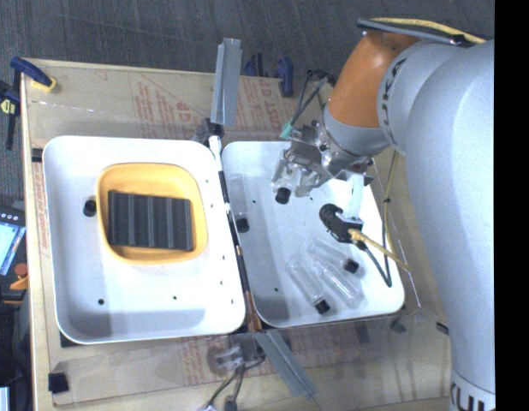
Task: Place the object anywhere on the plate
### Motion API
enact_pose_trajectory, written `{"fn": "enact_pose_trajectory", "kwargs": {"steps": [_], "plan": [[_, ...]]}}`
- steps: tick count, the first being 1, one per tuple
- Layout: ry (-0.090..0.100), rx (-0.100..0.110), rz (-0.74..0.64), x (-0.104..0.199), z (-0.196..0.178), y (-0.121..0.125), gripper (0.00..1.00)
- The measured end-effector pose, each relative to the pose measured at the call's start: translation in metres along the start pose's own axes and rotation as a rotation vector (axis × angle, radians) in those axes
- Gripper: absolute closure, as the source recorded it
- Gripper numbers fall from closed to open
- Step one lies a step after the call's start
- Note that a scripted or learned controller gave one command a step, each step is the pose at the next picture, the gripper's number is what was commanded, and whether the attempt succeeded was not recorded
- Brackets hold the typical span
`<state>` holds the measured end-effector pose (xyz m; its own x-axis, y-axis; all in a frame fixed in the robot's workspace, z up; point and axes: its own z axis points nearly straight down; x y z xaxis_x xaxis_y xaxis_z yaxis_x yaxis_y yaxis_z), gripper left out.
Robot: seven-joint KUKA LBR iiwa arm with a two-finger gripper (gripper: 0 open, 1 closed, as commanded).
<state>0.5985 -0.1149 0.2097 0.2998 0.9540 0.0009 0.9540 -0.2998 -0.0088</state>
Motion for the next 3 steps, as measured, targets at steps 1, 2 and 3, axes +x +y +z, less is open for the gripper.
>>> {"fn": "enact_pose_trajectory", "kwargs": {"steps": [1, 2, 3], "plan": [[-0.002, -0.003, -0.168, 0.074, 0.019, -0.016, 1.00], [-0.003, -0.002, -0.462, 0.101, 0.020, -0.038, 1.00], [-0.004, -0.002, -0.462, 0.101, 0.020, -0.038, 0.00]]}}
